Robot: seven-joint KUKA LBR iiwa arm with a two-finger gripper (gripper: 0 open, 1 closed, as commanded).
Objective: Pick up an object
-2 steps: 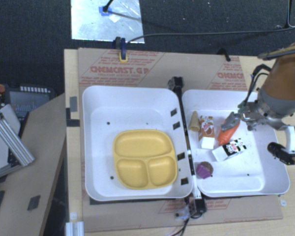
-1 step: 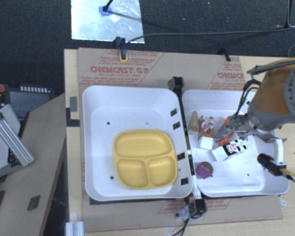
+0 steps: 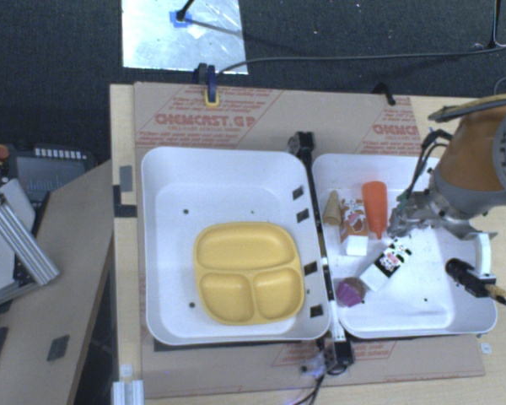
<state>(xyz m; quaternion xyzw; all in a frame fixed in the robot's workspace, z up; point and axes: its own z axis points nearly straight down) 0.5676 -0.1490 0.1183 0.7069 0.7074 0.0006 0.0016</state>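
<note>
The end effector [image 3: 399, 224] hangs low in the right bin [image 3: 422, 310], beside the orange carrot-like toy [image 3: 374, 207], likely lining up a grasp; its fingers' state I cannot tell.

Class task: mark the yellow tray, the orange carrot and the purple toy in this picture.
Yellow tray [image 3: 247, 247], camera view, top compartment floor.
Orange carrot [image 3: 374, 207], camera view, middle of its body.
Purple toy [image 3: 350, 292], camera view, its centre.
</note>
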